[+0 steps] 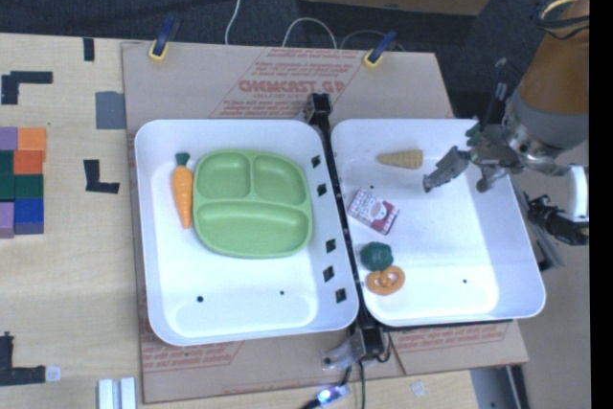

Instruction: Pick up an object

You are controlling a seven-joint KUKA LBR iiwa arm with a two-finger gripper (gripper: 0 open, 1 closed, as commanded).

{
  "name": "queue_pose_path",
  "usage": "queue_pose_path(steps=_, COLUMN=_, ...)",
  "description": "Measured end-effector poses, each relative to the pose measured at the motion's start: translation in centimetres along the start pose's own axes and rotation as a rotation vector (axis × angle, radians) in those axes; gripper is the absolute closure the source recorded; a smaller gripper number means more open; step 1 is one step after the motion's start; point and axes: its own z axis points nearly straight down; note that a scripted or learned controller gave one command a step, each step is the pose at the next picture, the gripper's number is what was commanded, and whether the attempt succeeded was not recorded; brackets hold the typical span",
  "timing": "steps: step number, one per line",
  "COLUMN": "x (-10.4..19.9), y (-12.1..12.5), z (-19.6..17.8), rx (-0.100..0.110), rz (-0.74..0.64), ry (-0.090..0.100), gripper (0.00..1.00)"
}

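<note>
grey arm [546,115], orange band [565,43], dark metal jaws.

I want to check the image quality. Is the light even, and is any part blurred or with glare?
Camera view: even, soft light; faint shadows under the green plate; no strong glare on the white bins; the gripper and arm look slightly soft, small objects low in detail.

In the right bin [479,287] the items crowd the left half: an ice cream cone [400,159] near the top, a small red-and-white packet [373,211] below it, then a green lump [375,255] touching an orange pretzel [386,280]; the right half and the lower floor lie bare; the gripper [465,173] hangs over the upper right part. In the left bin [168,302] a green divided plate [253,204] fills the middle, a toy carrot [182,190] just beside its left edge; the bottom strip is open.
</note>
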Motion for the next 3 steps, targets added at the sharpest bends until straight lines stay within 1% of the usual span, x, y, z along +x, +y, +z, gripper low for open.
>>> queue_pose_path(steps=1, x=0.1, y=0.3, z=-0.7, rx=-0.013, rz=-0.004, ry=-0.002, gripper=0.00)
queue_pose_path(steps=2, x=-0.7, y=0.4, z=5.3, rx=-0.009, rz=-0.003, ry=-0.002, gripper=0.00)
queue_pose_path(steps=3, x=-0.7, y=0.2, z=9.6, rx=-0.011, rz=-0.004, ry=-0.003, gripper=0.00)
